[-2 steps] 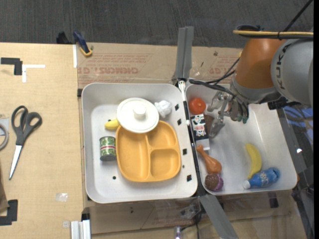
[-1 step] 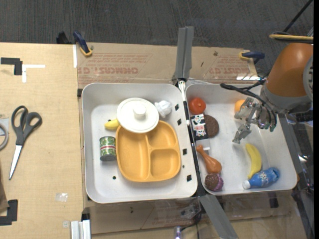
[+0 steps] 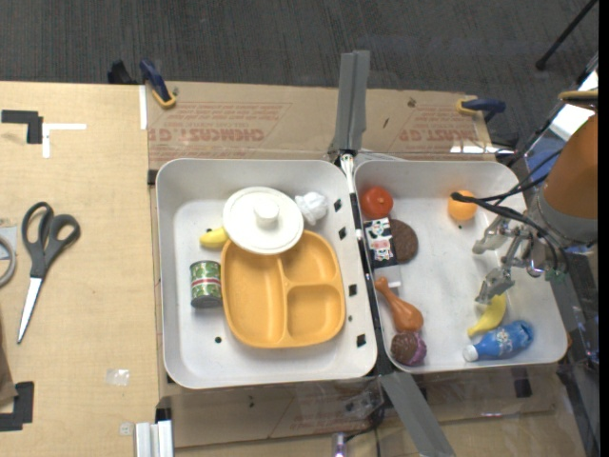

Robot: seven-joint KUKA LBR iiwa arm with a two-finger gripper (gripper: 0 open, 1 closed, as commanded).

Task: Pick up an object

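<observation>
The gripper [image 3: 497, 260] hangs over the right bin [image 3: 433, 193], its metal fingers [image 3: 499, 282] spread apart with nothing between them — the jaws stand open and hold nothing. Just below the fingertips lies a yellow banana [image 3: 489, 314], close under them, though whether they touch it cannot be told. Below the banana, a little further from the jaws, a blue bottle [image 3: 502, 342] lies on its side against the bin's near wall.

Up and to the left of the jaws sits a small orange ball [image 3: 461, 207]. Well to the left of them, along the divider side of the bin, are a red tomato [image 3: 377, 201], a brown round object [image 3: 403, 241] with a black-and-white box [image 3: 379, 239] beside it, a toy drumstick [image 3: 397, 304] and a dark purple ball [image 3: 409, 349].

Farther left still, the left bin [image 3: 176, 350] holds a yellow divided tray [image 3: 284, 297], a white lid [image 3: 263, 220] overlapping the tray's upper rim, a green can [image 3: 205, 283] and a small yellow piece [image 3: 213, 239].

The arm [image 3: 576, 179] comes in from the right edge — its orange band sits above the wrist, with the gripper reaching leftward and down into the bin.
</observation>
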